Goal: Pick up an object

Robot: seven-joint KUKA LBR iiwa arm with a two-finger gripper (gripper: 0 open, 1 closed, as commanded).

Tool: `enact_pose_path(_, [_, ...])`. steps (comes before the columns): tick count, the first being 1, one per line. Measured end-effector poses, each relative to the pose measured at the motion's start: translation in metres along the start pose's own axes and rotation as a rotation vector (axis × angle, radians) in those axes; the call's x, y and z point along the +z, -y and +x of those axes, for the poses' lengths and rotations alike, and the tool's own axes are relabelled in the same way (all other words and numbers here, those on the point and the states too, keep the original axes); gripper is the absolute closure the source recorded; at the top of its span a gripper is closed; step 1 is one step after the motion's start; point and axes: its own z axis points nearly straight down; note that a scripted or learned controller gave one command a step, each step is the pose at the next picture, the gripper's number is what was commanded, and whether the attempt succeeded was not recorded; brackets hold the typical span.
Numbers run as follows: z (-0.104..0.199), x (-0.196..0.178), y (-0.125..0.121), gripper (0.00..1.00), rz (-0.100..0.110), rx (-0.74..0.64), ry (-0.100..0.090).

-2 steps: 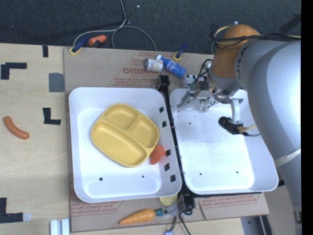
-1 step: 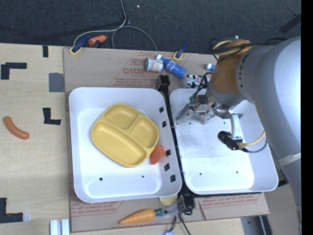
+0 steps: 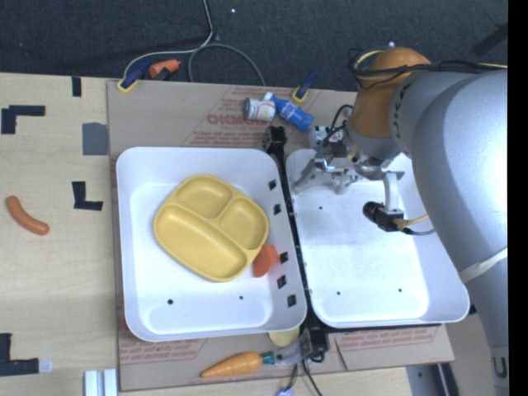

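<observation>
Cardboard-topped bench, two white bins. Nearest, carrot on the cardboard below the left bin. That bin holds a yellow tray, an orange piece touching its lower right edge. Right bin: arm over its top part, gripper near the top left corner, can't tell if it's open or closed. Farther back, bottle. Sausage far left.
</observation>
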Motion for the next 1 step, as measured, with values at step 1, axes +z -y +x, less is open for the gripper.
enact_pose_path(1, [-0.0004, -0.0009, 0.0251, 0.0, -0.005, 0.002, 0.001])
